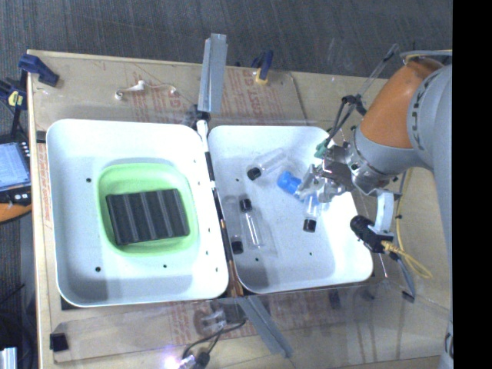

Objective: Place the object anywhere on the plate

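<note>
A green plate [146,177] lies in the left bin [69,206], and a black ridged block [146,214] rests on it. The right bin [346,260] holds several clear vials with black caps. One vial [267,162] lies near the bin's back. Another vial [251,225] lies at the middle left. A blue cap [288,181] sits near the centre. My gripper [314,194] hangs over the right side of this bin, just right of the blue cap. A short vial with a black cap [310,220] shows right below the gripper; whether it is held is unclear.
A grey metal bar [212,71] stands behind the gap between the bins. Blue clamps [264,64] grip the bench's back edge. Cables [396,244] trail by the right bin's outer wall. A tablet [11,167] sits at the far left.
</note>
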Tool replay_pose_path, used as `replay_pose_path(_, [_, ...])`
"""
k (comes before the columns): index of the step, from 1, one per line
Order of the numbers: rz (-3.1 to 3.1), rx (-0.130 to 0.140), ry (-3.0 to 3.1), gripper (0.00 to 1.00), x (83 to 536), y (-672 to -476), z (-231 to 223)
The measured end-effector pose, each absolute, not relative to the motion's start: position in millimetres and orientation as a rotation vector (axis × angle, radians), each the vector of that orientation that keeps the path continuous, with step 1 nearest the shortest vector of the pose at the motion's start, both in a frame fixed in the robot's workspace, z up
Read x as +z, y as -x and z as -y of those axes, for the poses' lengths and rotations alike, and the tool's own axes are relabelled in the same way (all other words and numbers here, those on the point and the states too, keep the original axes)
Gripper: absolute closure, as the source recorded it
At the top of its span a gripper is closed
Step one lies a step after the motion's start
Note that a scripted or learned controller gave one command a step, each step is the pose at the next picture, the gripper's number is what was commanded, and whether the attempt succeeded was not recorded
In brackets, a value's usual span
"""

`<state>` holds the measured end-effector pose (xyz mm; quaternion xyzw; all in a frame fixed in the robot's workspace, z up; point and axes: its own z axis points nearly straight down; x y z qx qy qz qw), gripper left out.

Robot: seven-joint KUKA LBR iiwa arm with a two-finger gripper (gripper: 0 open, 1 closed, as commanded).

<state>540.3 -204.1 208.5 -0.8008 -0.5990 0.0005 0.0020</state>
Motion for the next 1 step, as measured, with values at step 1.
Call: replay_pose_path(1, [1.88,0.001,2.512,0.0,208.6,-540.4,204.0])
